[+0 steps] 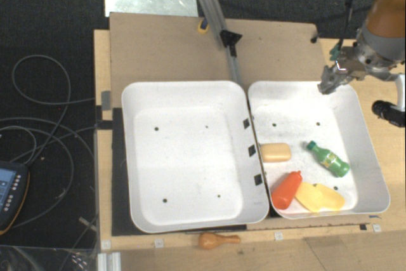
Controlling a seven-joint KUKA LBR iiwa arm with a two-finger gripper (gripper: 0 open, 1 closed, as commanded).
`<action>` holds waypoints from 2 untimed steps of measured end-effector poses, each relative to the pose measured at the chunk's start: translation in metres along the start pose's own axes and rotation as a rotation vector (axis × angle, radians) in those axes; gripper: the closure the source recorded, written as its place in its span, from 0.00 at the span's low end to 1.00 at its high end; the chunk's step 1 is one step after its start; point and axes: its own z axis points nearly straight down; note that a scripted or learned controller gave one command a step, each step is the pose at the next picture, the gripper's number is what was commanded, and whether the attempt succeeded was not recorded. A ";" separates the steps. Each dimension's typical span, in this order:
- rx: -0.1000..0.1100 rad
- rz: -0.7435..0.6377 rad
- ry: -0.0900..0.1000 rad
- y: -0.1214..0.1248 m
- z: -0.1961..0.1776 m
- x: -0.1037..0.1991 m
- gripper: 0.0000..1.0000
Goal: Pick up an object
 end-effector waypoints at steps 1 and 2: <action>-0.001 0.000 0.001 0.008 -0.006 0.049 1.00; 0.002 0.000 0.001 0.013 0.009 0.098 1.00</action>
